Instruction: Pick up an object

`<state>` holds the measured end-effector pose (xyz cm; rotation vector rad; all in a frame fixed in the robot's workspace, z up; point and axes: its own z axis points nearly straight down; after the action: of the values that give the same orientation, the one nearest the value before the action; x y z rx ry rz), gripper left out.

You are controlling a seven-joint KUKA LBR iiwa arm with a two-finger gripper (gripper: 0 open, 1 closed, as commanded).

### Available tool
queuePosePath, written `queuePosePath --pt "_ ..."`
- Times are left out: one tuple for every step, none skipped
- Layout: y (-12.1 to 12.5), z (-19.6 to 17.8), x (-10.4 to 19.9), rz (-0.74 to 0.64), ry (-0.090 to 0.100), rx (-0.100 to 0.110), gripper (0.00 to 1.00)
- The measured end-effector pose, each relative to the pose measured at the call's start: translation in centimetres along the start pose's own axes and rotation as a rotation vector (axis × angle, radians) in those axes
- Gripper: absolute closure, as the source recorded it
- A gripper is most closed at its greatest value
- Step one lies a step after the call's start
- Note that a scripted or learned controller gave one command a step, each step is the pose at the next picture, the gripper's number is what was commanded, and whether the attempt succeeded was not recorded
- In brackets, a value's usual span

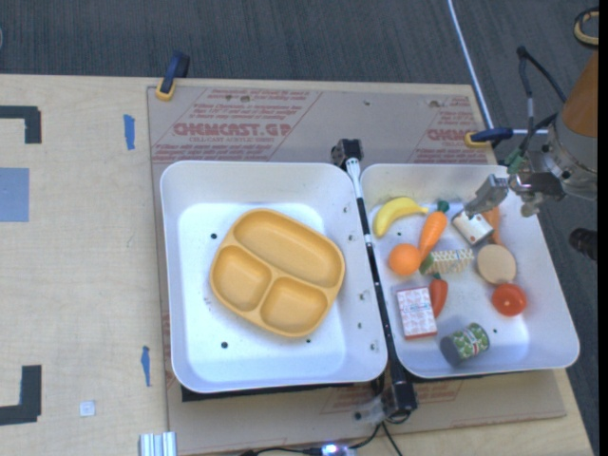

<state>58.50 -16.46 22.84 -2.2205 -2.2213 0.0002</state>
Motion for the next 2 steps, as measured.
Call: queuePosePath --pt "3.46 13.2 -1.32 -0.002 0.002 -0.002 0.0" --pt "3.45 12.26 -1.38 -0.001 0.0 -0.003 1.0"
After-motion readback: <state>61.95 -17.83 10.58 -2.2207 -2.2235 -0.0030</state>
